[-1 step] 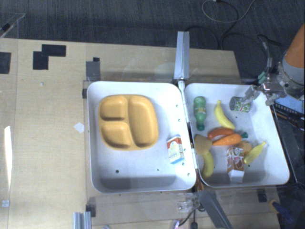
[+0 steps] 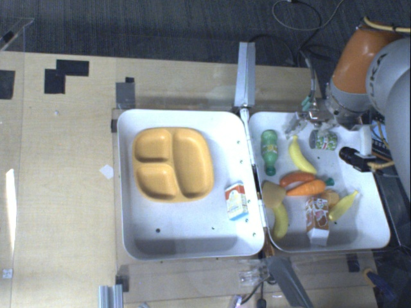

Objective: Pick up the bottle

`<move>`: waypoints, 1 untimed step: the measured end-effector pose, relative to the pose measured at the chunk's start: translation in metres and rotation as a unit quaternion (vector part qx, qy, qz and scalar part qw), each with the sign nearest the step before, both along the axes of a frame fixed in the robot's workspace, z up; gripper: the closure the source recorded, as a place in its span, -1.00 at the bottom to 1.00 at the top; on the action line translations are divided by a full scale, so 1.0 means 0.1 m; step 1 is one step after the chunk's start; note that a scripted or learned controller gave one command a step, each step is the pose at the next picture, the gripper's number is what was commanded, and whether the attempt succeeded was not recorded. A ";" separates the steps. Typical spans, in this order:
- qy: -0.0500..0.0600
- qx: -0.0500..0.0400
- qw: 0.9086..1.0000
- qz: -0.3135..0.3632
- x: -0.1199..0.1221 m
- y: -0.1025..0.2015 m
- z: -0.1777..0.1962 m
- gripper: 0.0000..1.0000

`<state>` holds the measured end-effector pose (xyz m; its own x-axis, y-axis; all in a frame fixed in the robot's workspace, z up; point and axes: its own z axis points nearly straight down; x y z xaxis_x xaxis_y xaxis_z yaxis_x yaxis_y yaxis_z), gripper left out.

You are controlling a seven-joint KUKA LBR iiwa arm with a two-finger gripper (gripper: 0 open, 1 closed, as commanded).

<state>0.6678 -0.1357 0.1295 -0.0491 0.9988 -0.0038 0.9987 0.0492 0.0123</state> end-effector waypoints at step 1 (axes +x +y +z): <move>0.002 0.003 0.998 -0.064 0.04 0.53 -0.42 -1.00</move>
<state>0.6721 -0.0824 0.0872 0.0784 0.9969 0.0015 0.9969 -0.0784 0.0085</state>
